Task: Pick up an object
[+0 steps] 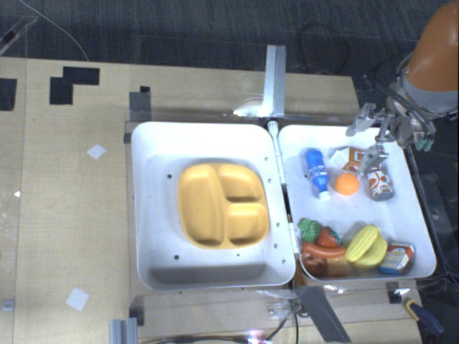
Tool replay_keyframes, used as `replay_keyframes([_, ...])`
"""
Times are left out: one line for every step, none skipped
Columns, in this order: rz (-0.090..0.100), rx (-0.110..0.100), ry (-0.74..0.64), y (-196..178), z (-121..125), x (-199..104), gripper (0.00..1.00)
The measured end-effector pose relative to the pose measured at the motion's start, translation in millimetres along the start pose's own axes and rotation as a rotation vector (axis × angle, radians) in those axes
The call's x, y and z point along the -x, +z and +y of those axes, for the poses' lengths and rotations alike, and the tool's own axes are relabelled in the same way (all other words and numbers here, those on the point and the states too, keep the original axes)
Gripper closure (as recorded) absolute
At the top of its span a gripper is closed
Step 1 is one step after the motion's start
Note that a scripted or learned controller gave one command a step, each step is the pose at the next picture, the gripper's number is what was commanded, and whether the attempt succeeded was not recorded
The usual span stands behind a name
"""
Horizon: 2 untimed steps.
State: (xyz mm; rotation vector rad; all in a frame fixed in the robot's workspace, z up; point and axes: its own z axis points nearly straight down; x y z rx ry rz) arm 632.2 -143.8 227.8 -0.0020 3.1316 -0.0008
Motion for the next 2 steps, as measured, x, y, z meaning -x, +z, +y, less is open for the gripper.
replay_keyframes([0.009,0.001,0.178,107.0,4.6,-85.9,0.0])
replay_keyframes([-0.001,0.002,0.533,139.6,63.9,1.7,0.0])
